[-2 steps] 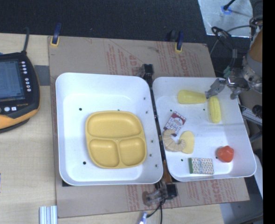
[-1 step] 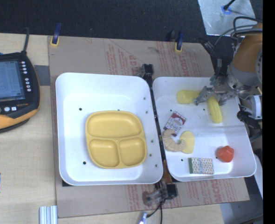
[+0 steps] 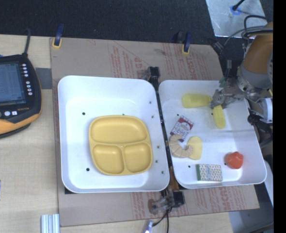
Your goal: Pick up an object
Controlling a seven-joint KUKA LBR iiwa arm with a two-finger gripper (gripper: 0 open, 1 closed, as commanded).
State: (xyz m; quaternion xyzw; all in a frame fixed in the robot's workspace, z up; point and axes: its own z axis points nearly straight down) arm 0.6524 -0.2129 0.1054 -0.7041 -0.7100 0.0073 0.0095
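The right bin (image 3: pixel 245 130) holds several small items. A yellow oblong piece (image 3: pixel 196 100) lies near its back, and a smaller yellow block (image 3: pixel 219 117) sits just right of it. My gripper (image 3: pixel 219 100) is low over the back of this bin, between those two yellow pieces and right above the block's top end. Nothing shows clearly between its fingers. Further forward lie a red and white packet (image 3: pixel 182 127), a pale yellow heart-shaped piece (image 3: pixel 194 147) against a tan ring-like thing (image 3: pixel 178 147), a red object (image 3: pixel 234 159) and a green patterned sponge (image 3: pixel 209 172).
The left bin (image 3: pixel 75 101) holds a yellow divided tray (image 3: pixel 120 144). A tablet controller (image 3: pixel 9 91) with an orange edge rests on the bench at far left. Clamps (image 3: pixel 184 41) hold the cardboard sheet at the back.
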